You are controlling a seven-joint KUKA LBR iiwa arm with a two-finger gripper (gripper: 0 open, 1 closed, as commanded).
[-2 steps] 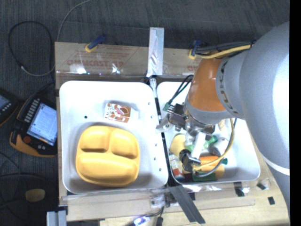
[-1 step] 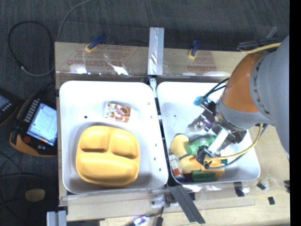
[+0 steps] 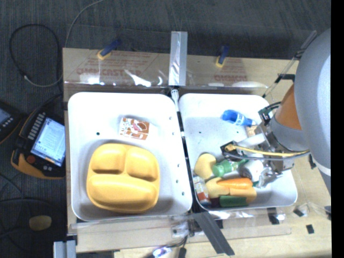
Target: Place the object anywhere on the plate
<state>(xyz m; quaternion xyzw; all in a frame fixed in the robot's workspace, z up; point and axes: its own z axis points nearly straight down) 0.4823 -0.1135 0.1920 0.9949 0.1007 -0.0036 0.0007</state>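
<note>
While your gripper [image 3: 248, 163] sits low over the toy pile [image 3: 226, 183], its grasp can't be told; the yellow plate [image 3: 123, 177] lies well left.

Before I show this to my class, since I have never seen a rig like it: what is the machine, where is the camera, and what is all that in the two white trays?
The picture comes from one camera fixed above the bench, looking down at a slant. The big grey shape with an orange band at the right is a robot arm; its grasping end, the tool, reaches down into the right bin. Whether it grips anything cannot be made out.

The right bin holds a heap of toy food: a green piece, an orange carrot-like piece, a pale yellow piece, and apart from them a small blue object.

The left bin holds a yellow divided plate and a small printed packet lying beside it. The job is to put an object on that plate; nothing lies on it yet.
</note>
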